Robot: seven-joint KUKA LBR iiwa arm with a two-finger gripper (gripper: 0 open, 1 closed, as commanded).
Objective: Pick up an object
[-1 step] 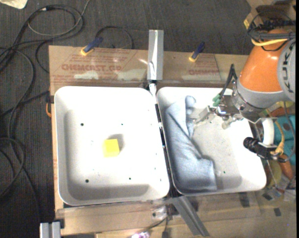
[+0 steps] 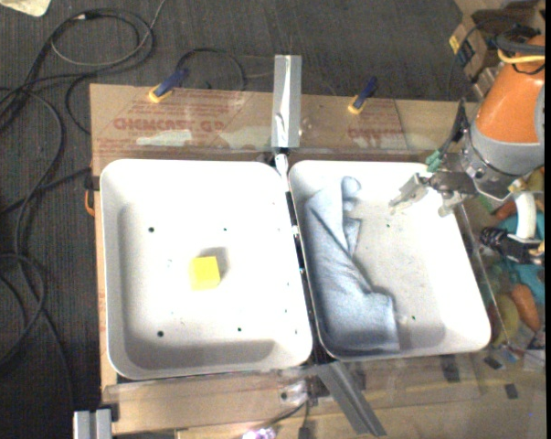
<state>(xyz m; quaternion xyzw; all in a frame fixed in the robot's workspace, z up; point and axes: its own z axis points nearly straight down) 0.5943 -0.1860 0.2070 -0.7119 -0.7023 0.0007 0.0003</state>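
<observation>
Hand [image 2: 428, 193] open, holding nothing, over right bin [image 2: 458, 314], grey cloth [image 2: 348, 282] beside

Only print visible: faded red lettering on the flat brown cardboard sheet [image 2: 202, 122] behind the two bins, left and right of the upright metal post [image 2: 287, 103]. Too washed out to read. No other labels, numbers, brands legible.

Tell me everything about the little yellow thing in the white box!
The yellow block is a small, chunky cube-like piece, maybe foam or plastic, plain bright yellow. It sits alone near the middle of the left bin, flat on the floor, turned slightly askew. Nothing touches it but the bin; the gripper is over the other bin.
</observation>
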